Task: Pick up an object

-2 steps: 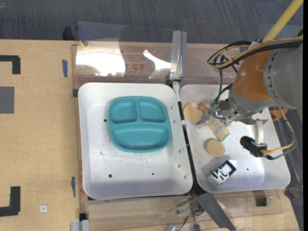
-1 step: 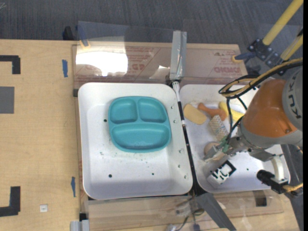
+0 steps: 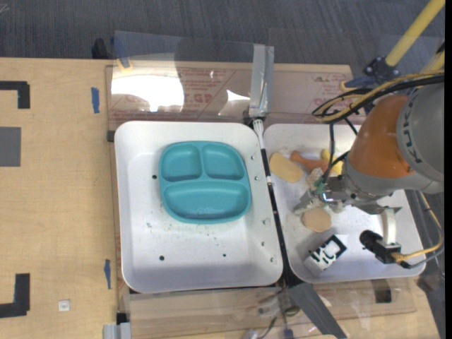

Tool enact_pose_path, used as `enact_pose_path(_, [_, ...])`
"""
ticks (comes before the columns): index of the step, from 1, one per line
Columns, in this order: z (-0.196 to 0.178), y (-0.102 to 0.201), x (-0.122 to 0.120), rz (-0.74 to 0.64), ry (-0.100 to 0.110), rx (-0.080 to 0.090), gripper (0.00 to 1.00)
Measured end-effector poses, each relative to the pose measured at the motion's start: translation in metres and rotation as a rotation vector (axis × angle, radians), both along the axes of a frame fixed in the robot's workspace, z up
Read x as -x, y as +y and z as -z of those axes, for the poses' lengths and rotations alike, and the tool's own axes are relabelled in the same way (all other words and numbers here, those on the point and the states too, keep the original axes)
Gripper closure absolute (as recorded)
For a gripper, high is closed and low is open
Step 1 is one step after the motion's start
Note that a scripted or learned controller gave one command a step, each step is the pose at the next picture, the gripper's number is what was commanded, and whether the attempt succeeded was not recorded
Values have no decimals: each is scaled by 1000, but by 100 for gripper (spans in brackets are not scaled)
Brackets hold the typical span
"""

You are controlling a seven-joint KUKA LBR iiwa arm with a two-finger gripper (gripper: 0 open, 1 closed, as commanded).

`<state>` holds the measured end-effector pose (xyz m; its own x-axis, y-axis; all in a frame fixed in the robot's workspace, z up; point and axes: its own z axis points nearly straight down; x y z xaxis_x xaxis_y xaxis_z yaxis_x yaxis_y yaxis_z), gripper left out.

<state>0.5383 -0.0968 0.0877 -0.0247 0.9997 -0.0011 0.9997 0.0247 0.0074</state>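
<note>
Here the pincer [image 3: 316,193], grip state unclear, sits among tan pieces [image 3: 285,167], orange piece [image 3: 308,159], black-and-white block [image 3: 326,251].

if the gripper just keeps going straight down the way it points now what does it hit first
Most likely the tan round piece lying on the floor of the right bin: the gripper points down into that bin and sits just above it in the picture. Depth is hard to judge from this slanted view, so it might land beside it.

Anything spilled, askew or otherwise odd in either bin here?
Small dark specks are scattered over the left bin floor around the teal divided plate, like loose crumbs. Nothing else stands out.
</note>
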Motion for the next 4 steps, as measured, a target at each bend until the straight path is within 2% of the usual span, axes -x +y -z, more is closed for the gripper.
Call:
enact_pose_path(1, [-12, 0, -2, 2, -6, 1, 100])
enact_pose_path(2, [-11, 0, -1, 2, -4, 1, 0])
enact_pose_path(3, [2, -26, -85, 337, 5, -2, 0])
enact_pose_path(4, [-11, -26, -86, 333, 3, 0, 100])
